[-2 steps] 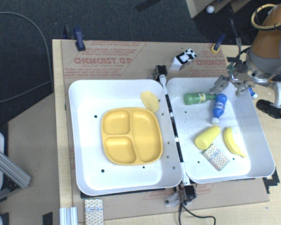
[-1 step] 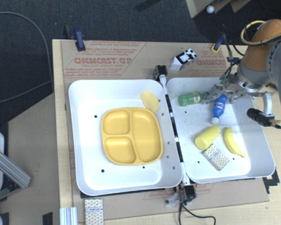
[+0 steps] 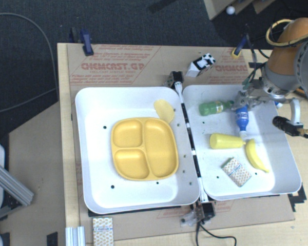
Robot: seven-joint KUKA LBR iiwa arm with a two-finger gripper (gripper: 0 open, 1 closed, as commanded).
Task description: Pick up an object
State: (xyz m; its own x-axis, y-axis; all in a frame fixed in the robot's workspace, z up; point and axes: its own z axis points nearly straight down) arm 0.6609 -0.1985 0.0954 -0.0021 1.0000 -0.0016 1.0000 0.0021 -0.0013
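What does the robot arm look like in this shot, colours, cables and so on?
The arm is grey metal with a rounded orange band just above the wrist. A yellow cable loops over the orange part, and thin dark cables run along the wrist. The tool is small, grey and metallic. A white tube with a black end juts out beside the wrist.

The arm (image 3: pixel 290 55) is grey metal with a broad, rounded orange band above the wrist. A yellow cable loops beside that band. Thin dark wires run along the wrist toward the small metallic hand (image 3: pixel 245 100).
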